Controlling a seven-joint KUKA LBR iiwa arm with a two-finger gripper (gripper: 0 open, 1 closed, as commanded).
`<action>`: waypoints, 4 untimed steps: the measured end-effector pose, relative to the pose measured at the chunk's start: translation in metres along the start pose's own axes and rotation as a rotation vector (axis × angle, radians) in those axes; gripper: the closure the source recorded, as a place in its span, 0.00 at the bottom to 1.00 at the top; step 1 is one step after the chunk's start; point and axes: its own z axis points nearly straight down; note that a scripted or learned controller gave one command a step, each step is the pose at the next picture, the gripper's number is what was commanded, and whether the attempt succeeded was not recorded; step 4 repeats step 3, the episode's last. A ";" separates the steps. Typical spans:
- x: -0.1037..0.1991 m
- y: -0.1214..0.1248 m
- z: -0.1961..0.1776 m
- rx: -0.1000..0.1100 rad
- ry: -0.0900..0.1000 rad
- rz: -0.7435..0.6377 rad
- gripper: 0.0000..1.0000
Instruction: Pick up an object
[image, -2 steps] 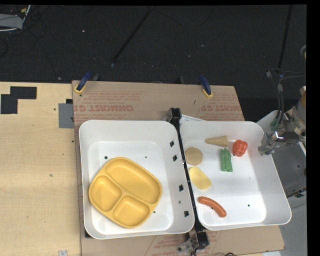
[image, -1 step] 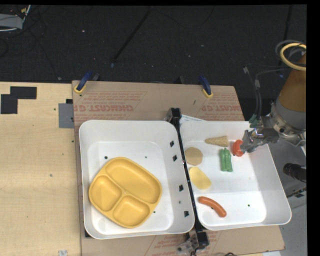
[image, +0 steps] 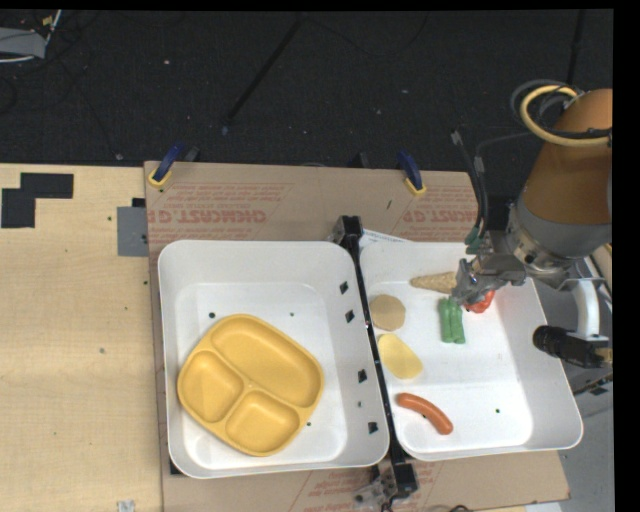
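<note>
My gripper (image: 468, 291) hangs low over the back of the right bin (image: 545, 420), reaching in from the right. Directly under and in front of it lies a green stick-shaped piece (image: 452, 324). A small red piece (image: 482, 302) shows at the gripper's right side, partly hidden by it. A tan cone (image: 432, 282) lies just to the gripper's left. Further left sit a round tan biscuit (image: 388, 312) and a pale yellow chip (image: 400, 357). A red-orange sausage (image: 424, 412) lies near the front of the bin.
The left bin (image: 200, 265) holds a yellow divided plate (image: 250, 383). A black divider (image: 362, 330) runs between the bins. A black fitting (image: 565, 344) juts over the right bin's right rim. Cardboard with clamps lies behind the bins.
</note>
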 end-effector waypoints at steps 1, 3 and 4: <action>0.055 0.017 0.006 0.000 0.000 -0.001 1.00; 0.156 0.025 0.041 0.002 0.000 0.000 1.00; 0.156 0.025 0.041 0.002 0.000 0.000 1.00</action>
